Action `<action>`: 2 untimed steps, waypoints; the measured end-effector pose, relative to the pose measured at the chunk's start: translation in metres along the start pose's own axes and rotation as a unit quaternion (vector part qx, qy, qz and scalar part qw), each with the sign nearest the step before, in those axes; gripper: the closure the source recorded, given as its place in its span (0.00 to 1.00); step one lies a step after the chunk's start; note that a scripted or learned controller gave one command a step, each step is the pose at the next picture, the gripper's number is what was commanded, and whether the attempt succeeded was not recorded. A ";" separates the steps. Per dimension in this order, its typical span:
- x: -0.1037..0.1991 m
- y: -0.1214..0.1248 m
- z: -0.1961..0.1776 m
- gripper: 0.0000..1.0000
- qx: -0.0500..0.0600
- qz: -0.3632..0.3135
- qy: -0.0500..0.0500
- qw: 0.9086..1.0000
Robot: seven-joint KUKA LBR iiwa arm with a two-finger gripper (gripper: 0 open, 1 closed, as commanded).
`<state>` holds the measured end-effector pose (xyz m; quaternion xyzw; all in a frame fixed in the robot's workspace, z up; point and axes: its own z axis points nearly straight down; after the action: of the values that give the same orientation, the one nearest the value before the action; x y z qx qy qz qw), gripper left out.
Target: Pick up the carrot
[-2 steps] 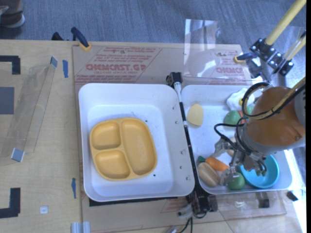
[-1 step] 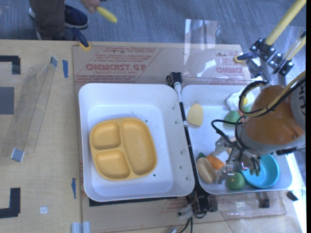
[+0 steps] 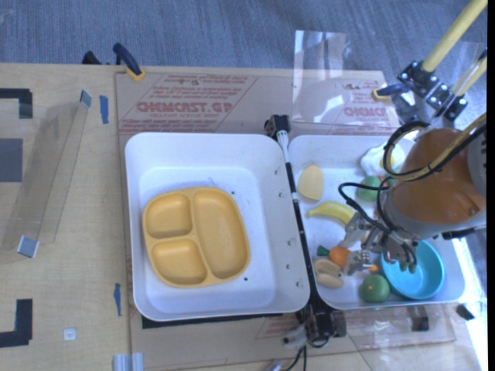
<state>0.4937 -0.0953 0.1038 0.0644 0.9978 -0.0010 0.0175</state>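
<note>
Two white bins sit side by side; the carrot lies in the right bin, near its left wall, just beside the lowered gripper, unlifted. Whether it is gripped cannot be told; lifting seemingly remains.

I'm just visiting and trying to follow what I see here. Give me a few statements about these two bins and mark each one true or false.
1. The yellow divided plate lies in the left bin. True.
2. The blue bowl sits on the yellow divided plate. False: it is in the right bin, near its front corner.
3. The gripper hovers over the right bin. True.
4. The banana lies outside both bins. False: it is inside the right bin.
5. The carrot lies in the right bin. True.
</note>
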 end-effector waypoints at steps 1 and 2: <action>0.000 0.000 0.001 0.00 0.000 0.000 0.001 1.000; 0.005 0.003 0.007 0.00 -0.002 -0.083 0.003 0.997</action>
<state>0.4897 -0.0914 0.0969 -0.0185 0.9997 -0.0001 0.0145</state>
